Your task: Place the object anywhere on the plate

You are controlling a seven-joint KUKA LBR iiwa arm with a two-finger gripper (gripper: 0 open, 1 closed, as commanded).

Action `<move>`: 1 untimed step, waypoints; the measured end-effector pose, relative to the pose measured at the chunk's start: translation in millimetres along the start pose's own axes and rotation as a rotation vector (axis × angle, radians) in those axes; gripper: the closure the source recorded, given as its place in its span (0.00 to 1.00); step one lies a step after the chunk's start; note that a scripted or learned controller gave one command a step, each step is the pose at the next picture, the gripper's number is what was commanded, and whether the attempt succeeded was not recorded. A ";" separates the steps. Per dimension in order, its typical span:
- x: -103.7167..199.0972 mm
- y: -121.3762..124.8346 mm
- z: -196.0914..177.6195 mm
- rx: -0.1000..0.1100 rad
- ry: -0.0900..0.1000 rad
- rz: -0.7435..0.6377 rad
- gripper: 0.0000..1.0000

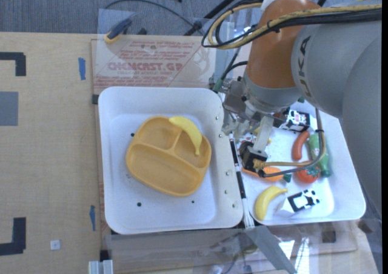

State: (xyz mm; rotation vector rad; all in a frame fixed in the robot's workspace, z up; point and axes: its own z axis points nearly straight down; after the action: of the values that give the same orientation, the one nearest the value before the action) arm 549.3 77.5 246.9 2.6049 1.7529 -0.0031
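Note:
A yellow divided plate (163,160) lies in the left bin (115,206). A yellow toy banana (190,133) rests on the plate's upper right compartment, curving down along its rim. My gripper (240,130) hangs under the orange wrist band, over the divide between the two bins and just right of the plate. It is apart from the banana, and I see nothing held in it.
The right bin (345,206) holds a second yellow banana (268,200), an orange carrot piece (274,173), a red tomato (307,174), a red sausage (300,143), a green item (323,160) and two black-and-white pieces (302,200) (296,120). A cardboard sheet (151,63) lies behind the bins.

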 end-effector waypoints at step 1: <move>19.5 32.1 62.9 0.004 0.001 0.025 1.00</move>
State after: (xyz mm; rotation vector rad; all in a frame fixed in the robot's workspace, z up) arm 586.4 83.4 184.0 2.6301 1.7222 -0.0054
